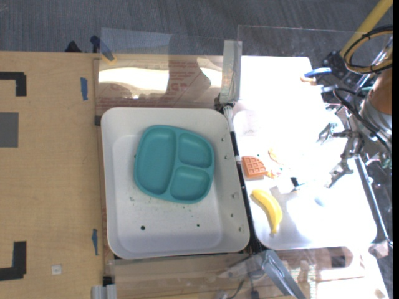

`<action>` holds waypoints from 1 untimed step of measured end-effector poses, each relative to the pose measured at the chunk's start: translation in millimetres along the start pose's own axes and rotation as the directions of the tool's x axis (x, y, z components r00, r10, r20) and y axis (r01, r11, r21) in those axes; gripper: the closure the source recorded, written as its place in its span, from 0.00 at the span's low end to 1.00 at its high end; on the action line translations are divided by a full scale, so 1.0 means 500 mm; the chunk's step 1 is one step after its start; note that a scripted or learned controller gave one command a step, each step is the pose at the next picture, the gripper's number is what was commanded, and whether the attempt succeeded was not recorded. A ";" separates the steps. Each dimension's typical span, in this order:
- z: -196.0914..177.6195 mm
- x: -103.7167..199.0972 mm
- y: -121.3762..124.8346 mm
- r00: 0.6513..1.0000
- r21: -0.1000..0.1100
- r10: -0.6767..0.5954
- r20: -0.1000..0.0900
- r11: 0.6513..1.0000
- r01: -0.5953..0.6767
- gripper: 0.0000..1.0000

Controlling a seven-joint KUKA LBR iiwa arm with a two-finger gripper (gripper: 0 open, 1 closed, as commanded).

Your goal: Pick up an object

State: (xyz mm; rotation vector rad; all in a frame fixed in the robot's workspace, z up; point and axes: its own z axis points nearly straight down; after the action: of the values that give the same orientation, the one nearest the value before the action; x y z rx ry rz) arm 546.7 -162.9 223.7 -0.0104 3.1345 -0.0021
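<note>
Camera view, overhead at a slant. Two shallow white plastic bins sit side by side on the counter. The left bin holds a teal plastic divided plate w/ three compartments, lying flat near the bin's centre; small dark specks dot the bin floor below it.

The right bin is strongly lit, so its floor is washed out. Contents, all toward its left half: a yellow plastic banana, lying curved near the divider between the bins; an orange-brown waffle-patterned toy piece, just above the banana & next to the divider; a small yellow fragment to the right of the waffle piece; a tiny dark-and-blue item, too small to identify.

The grey arm enters from the right edge, w/ cables & yellow hose above it. The jaws hang over the right part of the right bin, well apart from the banana & waffle piece. The thin metal fingers appear spread, w/ nothing between them.
</note>
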 end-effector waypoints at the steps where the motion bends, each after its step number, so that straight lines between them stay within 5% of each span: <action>1: 0.000 0.000 0.000 1.000 0.000 0.000 0.000 1.000 0.000 0.00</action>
State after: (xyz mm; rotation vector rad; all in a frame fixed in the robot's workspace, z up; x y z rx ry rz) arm 546.7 -162.9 223.7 -0.0103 3.1345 -0.0021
